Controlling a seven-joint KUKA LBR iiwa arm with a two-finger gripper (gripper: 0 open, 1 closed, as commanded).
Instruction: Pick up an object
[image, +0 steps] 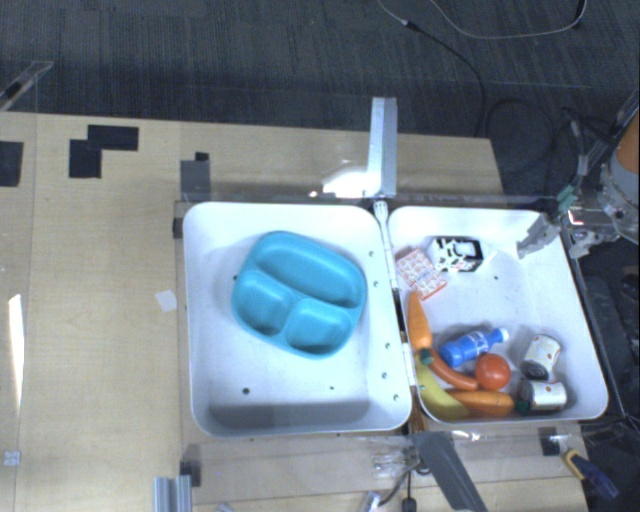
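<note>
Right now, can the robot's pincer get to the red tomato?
Probably yes. The tomato lies on top of the pile in the right bin, uncovered, and the pincer hangs over that bin's far right corner.

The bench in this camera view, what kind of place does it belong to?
Probably a robotics lab set up for grasping trials. Two white bins sit side by side, one holding a blue divided tray, the other toy food like a carrot, with a gripper at the edge.
</note>
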